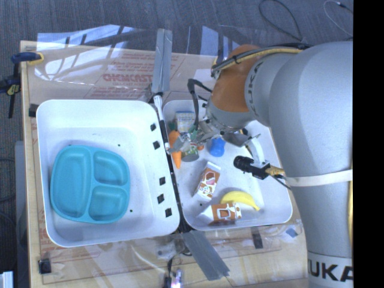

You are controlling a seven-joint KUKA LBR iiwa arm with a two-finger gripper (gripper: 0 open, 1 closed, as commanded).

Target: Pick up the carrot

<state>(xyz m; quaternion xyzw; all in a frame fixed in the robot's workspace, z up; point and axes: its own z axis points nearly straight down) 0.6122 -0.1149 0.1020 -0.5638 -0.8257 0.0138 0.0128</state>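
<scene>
Grey KUKA arm with the orange wrist band reaches in from the right and hangs over the far left corner of the right shallow white bin. It blocks much of that bin from above.

Left shallow white bin holds a teal plastic tray with three compartments, well apart from the action. No risk there.

The right bin is cluttered. A yellow banana and a small orange-brown carton sit near the front wall. A red-and-white carton lies mid-bin, a blue round piece sits just under the wrist, and a green-and-white item is at the far wall.

The two-finger gripper is low at the bin's left wall. Can't tell how far open it is, or whether it has anything; the metal parts blur together at this angle.

The small orange carrot lies along that left wall, touching or just beside the divider, with what looks like a grey round object right against it.

Risks as I see them:
- The wall leaves little room for a finger on that side, so the gripper likely clips the rim or pushes the carrot along the wall.
- The grey object may get caught between the fingers instead of the carrot, or along with it.
- The carrot is thin and tapered, so an off-centre pinch could squirt it out.
- The blue piece may get knocked by the wrist.
</scene>
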